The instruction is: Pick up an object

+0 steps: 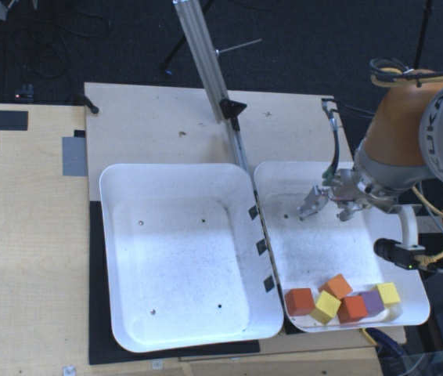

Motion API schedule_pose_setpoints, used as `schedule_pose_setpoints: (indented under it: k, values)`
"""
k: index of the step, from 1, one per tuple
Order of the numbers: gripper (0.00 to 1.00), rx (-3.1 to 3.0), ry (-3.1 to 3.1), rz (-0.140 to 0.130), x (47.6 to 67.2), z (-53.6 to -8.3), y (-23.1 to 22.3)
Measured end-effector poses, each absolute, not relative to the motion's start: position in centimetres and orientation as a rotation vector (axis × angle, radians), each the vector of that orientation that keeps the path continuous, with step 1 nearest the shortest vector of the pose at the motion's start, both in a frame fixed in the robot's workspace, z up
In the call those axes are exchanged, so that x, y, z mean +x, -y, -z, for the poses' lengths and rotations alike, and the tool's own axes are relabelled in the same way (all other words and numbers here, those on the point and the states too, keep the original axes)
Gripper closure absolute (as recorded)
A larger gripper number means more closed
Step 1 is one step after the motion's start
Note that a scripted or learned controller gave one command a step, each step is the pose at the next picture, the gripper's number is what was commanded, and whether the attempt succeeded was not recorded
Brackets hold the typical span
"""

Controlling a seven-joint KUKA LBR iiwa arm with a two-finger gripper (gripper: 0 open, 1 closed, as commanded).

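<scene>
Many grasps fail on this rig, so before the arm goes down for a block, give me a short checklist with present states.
1. Blocks within the right bin: ok, all clustered at its near edge.
2. Claw free of any load: ok, nothing between its fingers.
3. Claw above a block: not ok, it hangs over bare floor, away from the cluster.
4. A block standing apart for a clean grasp: not ok, the orange block and its neighbours touch.
5. Finger opening: ok, spread.
</scene>
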State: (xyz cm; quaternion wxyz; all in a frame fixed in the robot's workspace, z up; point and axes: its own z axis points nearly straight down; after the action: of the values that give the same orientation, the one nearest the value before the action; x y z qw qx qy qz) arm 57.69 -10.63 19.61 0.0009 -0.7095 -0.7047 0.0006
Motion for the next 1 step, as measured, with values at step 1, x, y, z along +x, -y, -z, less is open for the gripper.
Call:
schedule_pose_setpoints:
  k: [1]
  values:
    - [0.0,-2.23,2.223,0.004,58.18,-33.65,14.94]
